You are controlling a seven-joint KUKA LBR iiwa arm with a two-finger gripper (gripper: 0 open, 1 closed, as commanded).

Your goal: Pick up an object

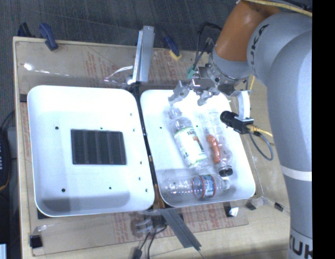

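Observation:
Three clear plastic bottles lie in the right bin (156, 144). One with a white and green label (187, 139) lies lengthwise in the middle. To its right is one with an orange label and a black cap (216, 147). A third, with a blue label (197, 186), lies crosswise along the bin's near wall. My gripper (192, 93) hangs open above the far end of this bin, just beyond the top of the white-labelled bottle, with nothing between its fingers.
The left bin (48, 112) holds a dark ribbed rectangular pad (98, 147) at its middle. A metal post (143, 53) stands behind the seam between the bins. Blue clamps (47, 35) grip the bench's far edge. The grey arm (286, 90) fills the right side.

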